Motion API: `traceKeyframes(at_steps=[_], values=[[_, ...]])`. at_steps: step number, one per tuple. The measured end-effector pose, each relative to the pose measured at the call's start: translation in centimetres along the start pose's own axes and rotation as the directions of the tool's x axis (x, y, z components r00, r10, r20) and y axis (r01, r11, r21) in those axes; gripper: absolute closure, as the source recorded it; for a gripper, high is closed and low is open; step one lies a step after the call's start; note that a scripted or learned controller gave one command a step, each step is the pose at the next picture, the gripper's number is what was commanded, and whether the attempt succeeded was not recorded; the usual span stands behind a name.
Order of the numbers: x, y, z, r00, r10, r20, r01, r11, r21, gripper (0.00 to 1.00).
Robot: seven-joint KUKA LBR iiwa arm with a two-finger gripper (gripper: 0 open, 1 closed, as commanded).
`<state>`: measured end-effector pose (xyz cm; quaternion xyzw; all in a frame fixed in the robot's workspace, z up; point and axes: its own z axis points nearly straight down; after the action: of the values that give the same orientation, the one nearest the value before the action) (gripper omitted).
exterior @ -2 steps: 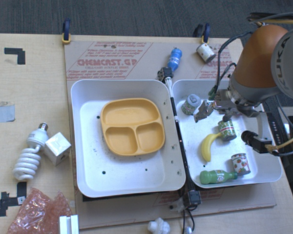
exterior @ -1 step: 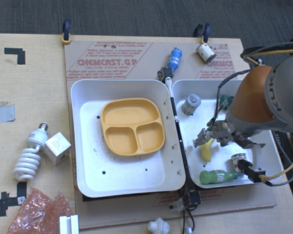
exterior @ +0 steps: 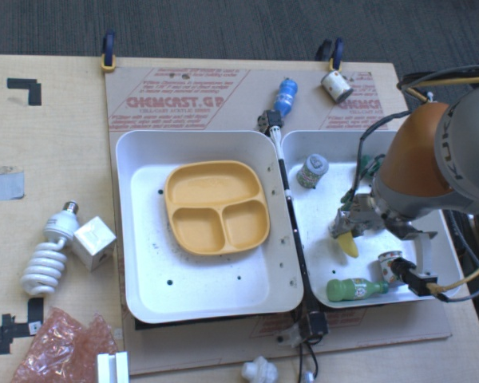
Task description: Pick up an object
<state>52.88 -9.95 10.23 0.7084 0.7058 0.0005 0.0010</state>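
my claw (exterior: 345, 228) over right bin (exterior: 319, 262) | fingertips blurred, grip unreadable | yellow object (exterior: 348, 246) partly hidden beneath

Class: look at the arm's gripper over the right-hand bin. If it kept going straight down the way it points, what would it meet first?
Most likely the yellow object directly beneath the gripper in the right bin. Depth is hard to judge from above, so it may already be touching.
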Motion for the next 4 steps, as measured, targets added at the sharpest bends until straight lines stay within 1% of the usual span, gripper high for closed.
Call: traceKeyframes(at_steps=[1,2,3,4], values=[[5.7,0.2,-13.8,1.0,-0.005,0.0,0.005,1.0,-0.001,1.0],[5.7,0.2,-13.8,1.0,-0.005,0.0,0.005,1.0,-0.001,0.0],[5.3,8.1,-14.9,1.0,-0.006,0.001,0.006,1.0,0.002,0.0],[7.0,13.0,-9.0,1.0,-0.006,0.001,0.006,1.0,0.002,0.0]])
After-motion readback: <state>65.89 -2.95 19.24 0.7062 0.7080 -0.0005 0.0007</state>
